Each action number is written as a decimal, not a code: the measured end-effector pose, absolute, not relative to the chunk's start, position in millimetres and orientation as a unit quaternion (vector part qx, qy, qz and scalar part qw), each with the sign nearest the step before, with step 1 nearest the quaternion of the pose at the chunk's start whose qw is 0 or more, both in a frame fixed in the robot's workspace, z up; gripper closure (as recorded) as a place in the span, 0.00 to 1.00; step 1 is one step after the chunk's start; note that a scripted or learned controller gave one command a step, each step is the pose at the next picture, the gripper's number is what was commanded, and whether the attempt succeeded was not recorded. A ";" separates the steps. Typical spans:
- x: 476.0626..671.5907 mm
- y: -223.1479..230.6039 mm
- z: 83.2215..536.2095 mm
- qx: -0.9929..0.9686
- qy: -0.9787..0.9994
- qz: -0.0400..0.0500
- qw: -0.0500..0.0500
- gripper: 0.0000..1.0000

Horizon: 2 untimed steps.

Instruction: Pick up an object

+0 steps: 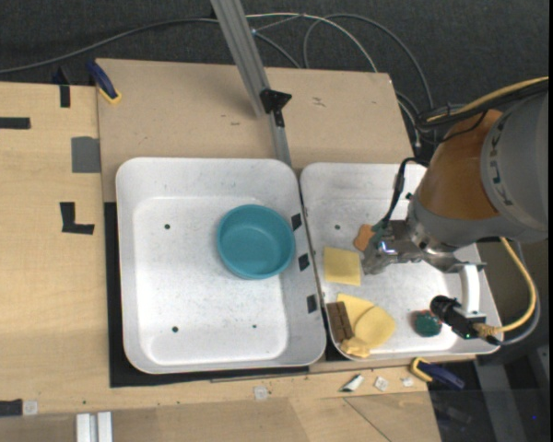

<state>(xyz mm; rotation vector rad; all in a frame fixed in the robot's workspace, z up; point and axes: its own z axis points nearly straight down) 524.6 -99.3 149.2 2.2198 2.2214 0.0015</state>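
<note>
Your gripper [376, 251] sits low in the right bin [350, 180], just beside the pale yellow square [342, 265], with a small orange piece [363, 238] touching its near side. Whether it is spread or pinching anything you cannot tell (the wrist hides that part). The other candidates lie nearer the front: a yellow wedge [369, 322], a brown block [339, 319] and a small green object [428, 324]. The blue bowl [254, 240] rests in the left bin [147, 247]. Commit to one target, centre squarely over it and descend straight, so a neighbour isn't nudged aside.
</note>
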 end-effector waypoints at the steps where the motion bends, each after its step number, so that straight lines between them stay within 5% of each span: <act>1: 526.2 -88.7 204.3 0.706 0.708 0.001 0.001 1.00; 2: 527.4 -88.5 256.5 0.706 0.708 0.001 0.002 1.00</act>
